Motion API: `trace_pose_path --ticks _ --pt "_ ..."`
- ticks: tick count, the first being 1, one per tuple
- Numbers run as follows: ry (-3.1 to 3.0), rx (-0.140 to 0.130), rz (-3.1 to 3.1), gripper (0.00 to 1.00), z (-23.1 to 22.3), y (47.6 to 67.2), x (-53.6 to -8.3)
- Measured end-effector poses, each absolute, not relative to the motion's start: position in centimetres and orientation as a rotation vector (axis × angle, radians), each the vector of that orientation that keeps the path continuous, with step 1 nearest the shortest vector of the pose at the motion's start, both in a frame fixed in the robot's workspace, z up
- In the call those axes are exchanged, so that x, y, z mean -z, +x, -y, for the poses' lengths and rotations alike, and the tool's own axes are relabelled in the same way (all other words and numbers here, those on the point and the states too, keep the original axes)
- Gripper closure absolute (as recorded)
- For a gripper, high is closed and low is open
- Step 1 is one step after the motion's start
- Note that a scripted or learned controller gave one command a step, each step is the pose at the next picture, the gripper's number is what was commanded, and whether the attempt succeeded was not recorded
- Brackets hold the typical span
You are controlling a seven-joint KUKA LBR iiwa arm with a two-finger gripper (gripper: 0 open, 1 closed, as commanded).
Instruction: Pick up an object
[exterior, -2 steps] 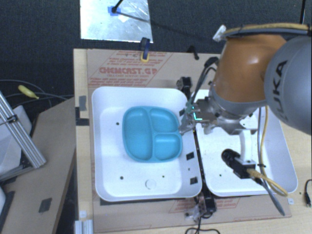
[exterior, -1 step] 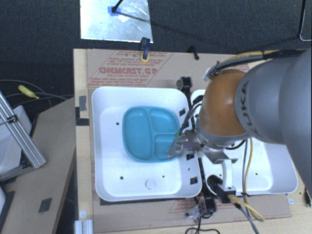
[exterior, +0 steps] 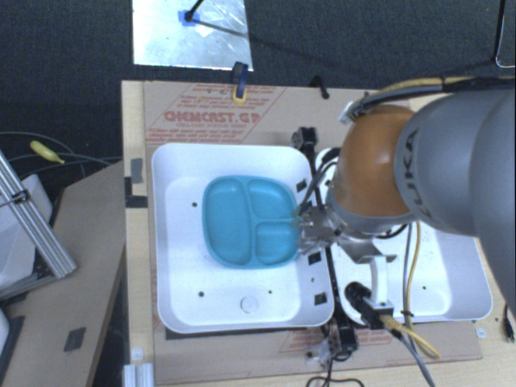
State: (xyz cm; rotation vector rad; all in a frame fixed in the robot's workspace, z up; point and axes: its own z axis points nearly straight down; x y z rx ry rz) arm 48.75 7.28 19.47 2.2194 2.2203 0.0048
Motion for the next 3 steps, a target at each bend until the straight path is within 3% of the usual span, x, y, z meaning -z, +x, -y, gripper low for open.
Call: trace_pose_path --ticks 1,2,3 --pt "2.207 -0.015 -2.232 1.00 -14.8 48.7 -27.5" --pt "2.224 -0.008 -2.209 1.00 -5.5 48.8 -32.5" --pt "2.215 -0.007 -2.225 1.00 -6.8 48.7 -35.4"
